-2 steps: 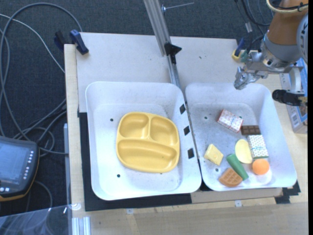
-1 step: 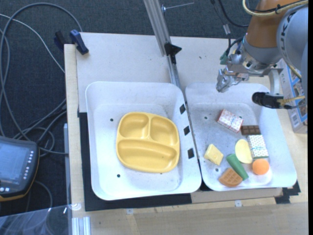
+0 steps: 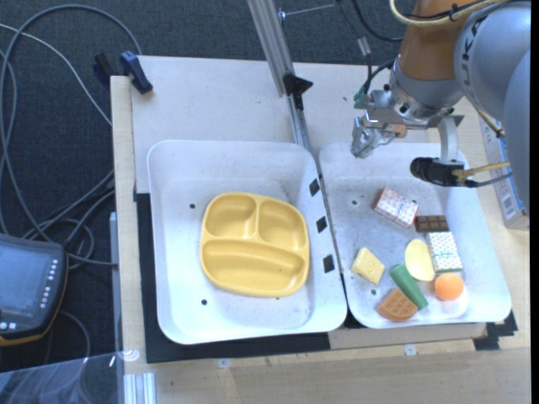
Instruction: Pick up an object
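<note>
Claw [image 3: 364, 144] above right bin's [image 3: 497, 268] far-left corner; nothing held.

A: What's in the right bin [image 3: 484, 251]?
B: A pink patterned box [image 3: 396, 207] up top, lying tilted, and a brown bar [image 3: 431, 223] just right of it.
A: And lower down?
B: A yellow wedge [image 3: 368, 265], a pale oval [image 3: 419, 260], a checked block [image 3: 444, 252], an orange ball [image 3: 449, 287], a green stick [image 3: 407, 288] lying slantwise, and a brown waffle [image 3: 397, 305] touching its lower end.
</note>
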Tool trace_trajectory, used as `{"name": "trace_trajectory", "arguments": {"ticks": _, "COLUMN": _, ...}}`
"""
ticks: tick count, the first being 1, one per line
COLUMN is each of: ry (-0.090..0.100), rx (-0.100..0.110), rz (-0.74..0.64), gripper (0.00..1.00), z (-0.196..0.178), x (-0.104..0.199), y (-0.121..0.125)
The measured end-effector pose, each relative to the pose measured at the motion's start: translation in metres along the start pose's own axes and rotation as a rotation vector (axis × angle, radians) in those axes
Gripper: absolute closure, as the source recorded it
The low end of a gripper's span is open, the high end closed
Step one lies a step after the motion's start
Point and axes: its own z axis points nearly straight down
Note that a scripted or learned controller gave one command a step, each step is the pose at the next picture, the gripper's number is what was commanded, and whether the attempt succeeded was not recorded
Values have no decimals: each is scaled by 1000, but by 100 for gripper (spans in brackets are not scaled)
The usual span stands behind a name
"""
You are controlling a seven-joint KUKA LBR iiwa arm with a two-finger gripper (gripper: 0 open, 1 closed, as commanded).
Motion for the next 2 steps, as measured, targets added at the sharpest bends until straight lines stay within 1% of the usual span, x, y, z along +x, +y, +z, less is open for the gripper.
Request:
{"name": "trace_trajectory", "arguments": {"ticks": 1, "ry": 1, "rx": 1, "rz": -1, "gripper": 100, "z": 5, "x": 58, "y": -6}}
{"name": "trace_trajectory", "arguments": {"ticks": 2, "ry": 0, "rx": -4, "rz": -2, "gripper": 100, "z": -10, "x": 119, "y": -6}}
